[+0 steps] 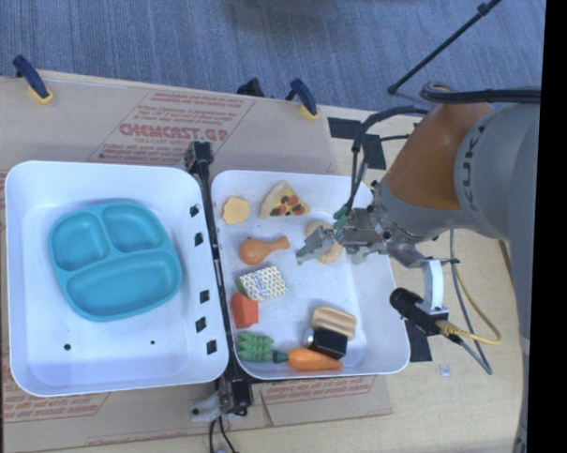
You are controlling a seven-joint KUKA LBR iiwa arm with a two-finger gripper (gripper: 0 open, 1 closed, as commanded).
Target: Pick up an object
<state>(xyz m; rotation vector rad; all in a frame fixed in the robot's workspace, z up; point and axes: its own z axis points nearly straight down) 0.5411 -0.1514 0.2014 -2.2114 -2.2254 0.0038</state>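
Hovering in the right bin (376, 356), the hand (313, 248) overlaps a tan piece (327, 254).

Red print on the cardboard sheet (166, 122) under the bins reads "CHEMCAST GP", big letters, w/ smaller red lines above & below, too small to read. More red print along the cardboard's front edge, also illegible.
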